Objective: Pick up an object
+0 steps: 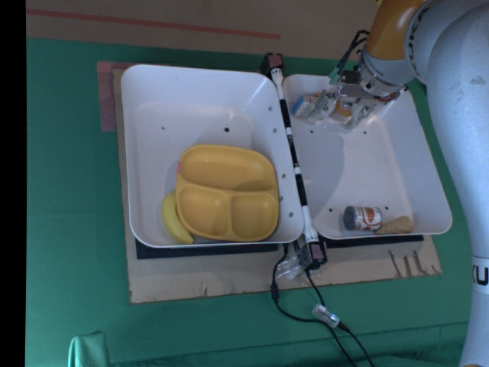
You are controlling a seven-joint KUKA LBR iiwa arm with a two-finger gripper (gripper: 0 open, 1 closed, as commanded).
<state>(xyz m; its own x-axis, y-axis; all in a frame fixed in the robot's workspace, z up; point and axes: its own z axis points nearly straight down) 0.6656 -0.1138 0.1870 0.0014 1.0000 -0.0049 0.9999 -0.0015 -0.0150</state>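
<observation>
Camera view: the gripper (pixel 334 107) hangs over a small box (pixel 307 106) at the right bin's (pixel 428 182) far end; how its fingers stand cannot be told. A square descent would serve. One can (pixel 362 218), one wedge (pixel 394 225); left bin (pixel 145 128): one tray (pixel 227 192), one banana (pixel 174 222).

You see the end effector (pixel 336 107) low over the far end of the right bin (pixel 428 197), at a small white carton (pixel 307 106) with something orange beside it. A can (pixel 362 218) and a tan chip-like piece (pixel 394 225) lie at the near wall. The left bin (pixel 145 128) holds a yellow divided tray (pixel 227 193) and a banana (pixel 175 220).
</observation>
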